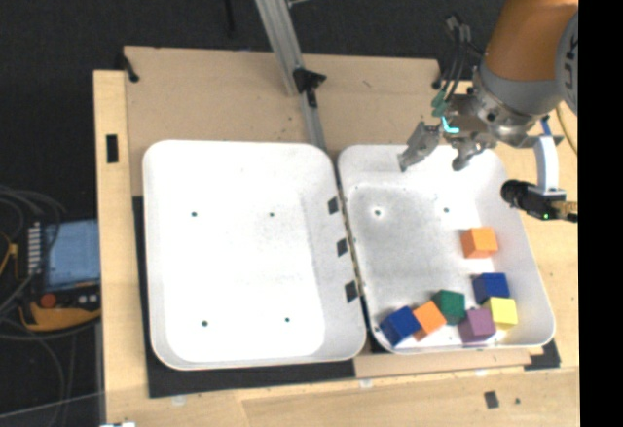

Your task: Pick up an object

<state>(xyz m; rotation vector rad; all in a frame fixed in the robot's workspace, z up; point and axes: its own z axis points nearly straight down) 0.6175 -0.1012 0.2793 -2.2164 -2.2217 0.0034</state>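
Two fingers of the gripper (pixel 440 153) are seen spread apart w/ nothing between them, hanging over the far edge of the right bin (pixel 404 172). No object lies directly under it; bare bin floor is seen just below the fingertips.

Nearest to the gripper, towards the camera and slightly to the arm's side, an orange cube (pixel 479 241) sits alone — probably the easiest target, since it is approached w/o neighbours in the way. Further from the gripper, near the bin's front wall, a cluster is found: blue cube (pixel 492 286), yellow cube (pixel 503 310), purple cube (pixel 477 324), green block (pixel 450 303), a second orange block (pixel 428 317) and a second blue block (pixel 399 325). Several of these touch or nearly touch.

Handling, judged: small, light, stiff blocks, likely foam or wood; flat opposite faces should be pinched square-on. Cluster pieces may be knocked or wedged.

Furthest away, the left bin (pixel 175 172) is noted. Material and exact block shapes can't be made out; wrist is partly cut off at the frame edge.
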